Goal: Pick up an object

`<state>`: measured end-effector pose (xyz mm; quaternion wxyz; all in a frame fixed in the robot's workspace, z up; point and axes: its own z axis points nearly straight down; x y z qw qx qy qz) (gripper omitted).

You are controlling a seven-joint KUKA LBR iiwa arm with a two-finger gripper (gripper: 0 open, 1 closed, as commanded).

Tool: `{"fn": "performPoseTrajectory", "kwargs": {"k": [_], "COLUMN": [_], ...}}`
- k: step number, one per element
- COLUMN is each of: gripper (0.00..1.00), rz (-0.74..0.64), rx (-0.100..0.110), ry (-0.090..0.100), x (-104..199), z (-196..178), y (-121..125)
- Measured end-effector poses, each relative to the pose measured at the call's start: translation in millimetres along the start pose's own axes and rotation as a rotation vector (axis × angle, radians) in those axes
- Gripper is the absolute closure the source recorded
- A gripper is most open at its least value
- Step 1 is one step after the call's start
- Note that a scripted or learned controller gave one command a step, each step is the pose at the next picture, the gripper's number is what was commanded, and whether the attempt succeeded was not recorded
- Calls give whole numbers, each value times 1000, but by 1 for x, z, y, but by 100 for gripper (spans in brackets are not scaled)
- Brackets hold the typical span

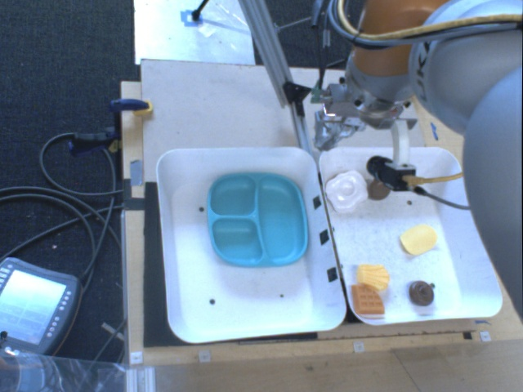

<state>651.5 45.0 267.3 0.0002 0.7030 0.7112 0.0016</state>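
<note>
Waffle point(368, 300) and brown piece point(422, 293) lie apart from gripper point(330, 131).

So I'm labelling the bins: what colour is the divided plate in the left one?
Turquoise blue, the divided plate, seen clearly in the camera view.

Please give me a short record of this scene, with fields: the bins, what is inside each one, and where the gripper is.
left bin: a blue divided plate
right bin: white flower-shaped piece, yellow piece, waffle, yellow shell-shaped piece, two small brown pieces
gripper: above the top edge of the right bin, near the divide between bins
held object: none visible
</note>
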Motion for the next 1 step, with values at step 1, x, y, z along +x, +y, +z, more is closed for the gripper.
{"fn": "performPoseTrajectory", "kwargs": {"k": [1], "gripper": [100], "rz": [1], "rx": [-1], "ry": [0], "x": [48], "z": [6], "y": [22]}}
